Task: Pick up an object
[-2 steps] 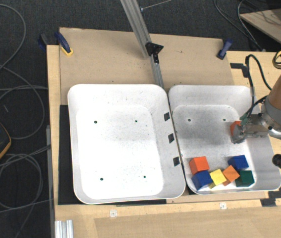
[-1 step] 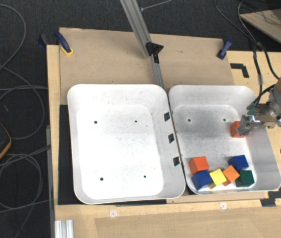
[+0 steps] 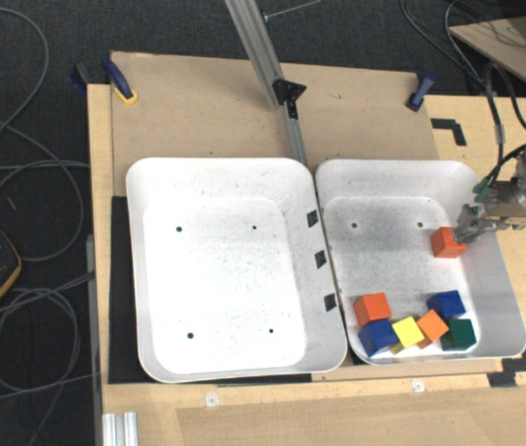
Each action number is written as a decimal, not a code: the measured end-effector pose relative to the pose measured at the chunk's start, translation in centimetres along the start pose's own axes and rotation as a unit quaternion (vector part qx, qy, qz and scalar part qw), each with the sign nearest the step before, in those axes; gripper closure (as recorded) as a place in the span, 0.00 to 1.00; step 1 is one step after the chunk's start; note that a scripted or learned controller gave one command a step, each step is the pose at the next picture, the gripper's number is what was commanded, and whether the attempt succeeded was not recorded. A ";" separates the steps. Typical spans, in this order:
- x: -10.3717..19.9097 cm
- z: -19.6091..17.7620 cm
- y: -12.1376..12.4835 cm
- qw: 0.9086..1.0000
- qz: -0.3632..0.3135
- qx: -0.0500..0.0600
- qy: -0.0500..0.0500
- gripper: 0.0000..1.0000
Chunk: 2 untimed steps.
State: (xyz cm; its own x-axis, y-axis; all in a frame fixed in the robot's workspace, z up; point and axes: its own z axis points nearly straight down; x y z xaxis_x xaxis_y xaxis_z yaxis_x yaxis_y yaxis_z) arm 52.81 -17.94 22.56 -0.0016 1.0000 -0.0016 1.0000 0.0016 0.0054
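Observation:
My gripper (image 3: 461, 231) reaches in from the right over the right bin (image 3: 402, 182), near its right wall. A red-orange block (image 3: 446, 242) sits at its fingertips, and the fingers look shut on the block's upper right corner. At the bin's front lie several more blocks: an orange one (image 3: 372, 307), a blue one (image 3: 379, 338), a yellow one (image 3: 408, 332), a small orange one (image 3: 433, 324), another blue one (image 3: 446, 303) and a green one (image 3: 461, 334).
The left bin (image 3: 216, 179) stands beside the right one, with black clips (image 3: 320, 258) along the shared wall. A grey metal strut (image 3: 263, 59) slants over the bench at the back. Cables trail on the floor to the left.

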 end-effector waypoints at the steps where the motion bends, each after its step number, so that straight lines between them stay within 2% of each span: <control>1: 5.7 -1.2 0.7 1.000 -0.003 0.000 0.002 1.00; 2: 11.1 -2.3 1.7 1.000 -0.003 0.001 0.002 1.00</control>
State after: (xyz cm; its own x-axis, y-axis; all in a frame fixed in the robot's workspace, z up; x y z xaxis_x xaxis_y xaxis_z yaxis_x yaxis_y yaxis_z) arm 54.48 -6.87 24.87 -0.0076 1.0000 0.0023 1.0000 0.0076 0.0034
